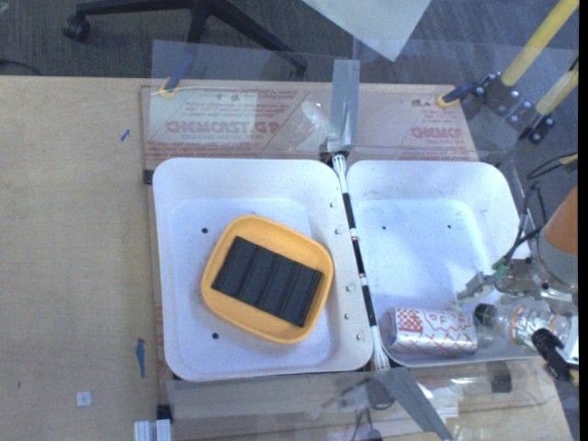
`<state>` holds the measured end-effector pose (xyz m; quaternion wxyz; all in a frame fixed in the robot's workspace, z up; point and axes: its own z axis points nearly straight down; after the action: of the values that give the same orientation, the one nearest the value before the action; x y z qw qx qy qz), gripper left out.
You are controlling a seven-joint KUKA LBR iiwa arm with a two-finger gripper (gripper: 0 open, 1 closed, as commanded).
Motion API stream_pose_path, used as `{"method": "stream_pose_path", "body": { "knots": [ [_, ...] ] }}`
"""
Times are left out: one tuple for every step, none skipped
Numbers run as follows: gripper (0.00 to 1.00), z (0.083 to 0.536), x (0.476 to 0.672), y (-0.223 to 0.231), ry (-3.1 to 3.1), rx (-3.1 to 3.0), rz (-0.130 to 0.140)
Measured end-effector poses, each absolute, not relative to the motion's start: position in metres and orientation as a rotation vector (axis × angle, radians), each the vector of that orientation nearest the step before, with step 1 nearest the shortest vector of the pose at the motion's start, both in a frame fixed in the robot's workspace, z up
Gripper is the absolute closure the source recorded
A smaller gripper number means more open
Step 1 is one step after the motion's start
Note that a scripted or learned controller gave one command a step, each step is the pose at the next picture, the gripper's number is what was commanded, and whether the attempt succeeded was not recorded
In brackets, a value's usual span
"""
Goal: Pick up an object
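Observation:
In the left bin lies a yellow-orange square dish with a black ridged pad in it. Against the front wall of the right bin a red-and-white patterned can lies on its side. My gripper is low over the right bin's front right corner, just above and to the right of the can. A shiny, crinkled object sits right under the gripper, partly hidden by it. I cannot make out anything held.
The arm with its orange band enters from the right over the right bin's rim. A clear panel and a metal post stand behind the bins. Yellow-handled tools lie at the far right.

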<state>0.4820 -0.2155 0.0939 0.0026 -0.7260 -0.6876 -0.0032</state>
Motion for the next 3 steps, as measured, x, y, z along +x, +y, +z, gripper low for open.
{"method": "stream_pose_path", "body": {
  "knots": [
    [0.00, 0.089, 0.483, -0.214, -2.218, -2.219, -0.010],
    [0.00, 0.131, 0.480, -0.214, -2.374, -2.063, 0.000],
    [0.00, 0.088, 0.482, -0.179, -2.418, -2.019, -0.003]
  ]
}}
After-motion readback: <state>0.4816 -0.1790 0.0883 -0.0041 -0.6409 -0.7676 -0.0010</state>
